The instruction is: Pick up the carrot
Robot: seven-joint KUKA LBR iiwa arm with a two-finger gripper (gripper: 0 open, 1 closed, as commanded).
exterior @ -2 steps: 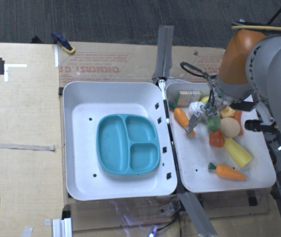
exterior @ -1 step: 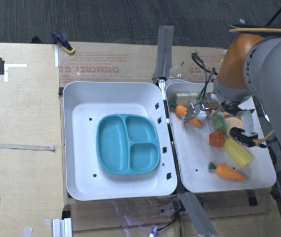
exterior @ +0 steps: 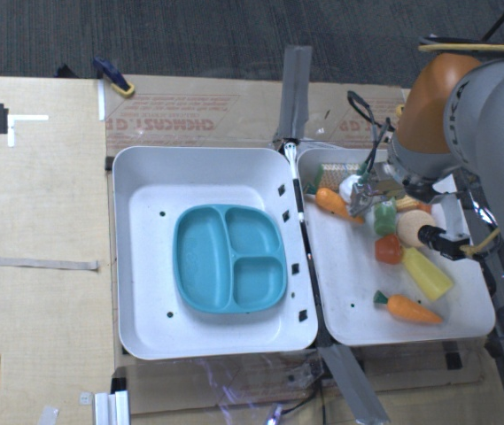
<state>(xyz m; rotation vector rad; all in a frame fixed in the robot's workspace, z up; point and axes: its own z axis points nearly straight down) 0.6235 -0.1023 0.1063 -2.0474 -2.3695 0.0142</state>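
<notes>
Fingers (exterior: 359,199) beside the upper carrot (exterior: 332,203), near the right bin (exterior: 349,312)'s left wall.
The carrot's long axis slants toward the tips; whether they are spread or pinching it cannot be told.

orange carrot (exterior: 411,309), lying flat, right bin's near edge

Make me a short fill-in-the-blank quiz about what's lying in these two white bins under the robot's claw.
1. The blue divided plate lies in the ____ bin.
2. The plate has ____ compartments.
3. The number of carrots in the right bin is ____: one carrot beside the claw and another carrot close to the front wall.
4. The yellow piece lies between the red piece and the ____ carrot.

Missing words: left; three; two; front
</notes>
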